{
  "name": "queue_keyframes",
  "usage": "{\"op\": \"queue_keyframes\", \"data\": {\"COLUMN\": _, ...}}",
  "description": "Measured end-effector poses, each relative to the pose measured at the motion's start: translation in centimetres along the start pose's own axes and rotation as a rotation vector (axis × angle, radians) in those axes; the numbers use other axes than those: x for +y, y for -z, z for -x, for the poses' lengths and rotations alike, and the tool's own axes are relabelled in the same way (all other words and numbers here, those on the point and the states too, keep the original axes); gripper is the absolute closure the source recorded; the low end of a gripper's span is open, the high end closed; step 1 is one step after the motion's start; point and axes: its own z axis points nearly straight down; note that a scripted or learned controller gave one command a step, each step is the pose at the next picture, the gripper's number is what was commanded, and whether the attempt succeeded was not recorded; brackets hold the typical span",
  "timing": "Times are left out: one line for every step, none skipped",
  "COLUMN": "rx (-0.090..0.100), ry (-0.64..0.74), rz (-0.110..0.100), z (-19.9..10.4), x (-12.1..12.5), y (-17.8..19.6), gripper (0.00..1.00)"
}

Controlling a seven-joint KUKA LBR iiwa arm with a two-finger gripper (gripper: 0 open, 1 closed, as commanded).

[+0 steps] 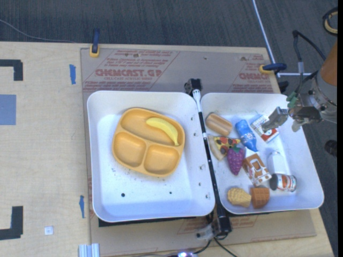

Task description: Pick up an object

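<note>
The jaws of the gripper (285,115) stand spread with nothing between them, hanging over the right bin (313,189) near its upper right rim, with the red-and-white packet (266,128) just to their lower left, long axis slanted

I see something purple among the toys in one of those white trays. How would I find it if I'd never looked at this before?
Start with the right-hand white bin, the one crowded with toy food. Near its left side, just below a pizza slice with coloured toppings, lies the bunch of purple grapes. It is the single purple item there, darker than the blue bottle above it.
</note>
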Motion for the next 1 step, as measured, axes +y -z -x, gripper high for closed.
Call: {"op": "queue_keyframes", "data": {"rx": -0.001, "ry": 0.0, "rz": 0.002, "z": 3.37, "x": 6.86, "y": -13.97, "gripper": 0.0}}
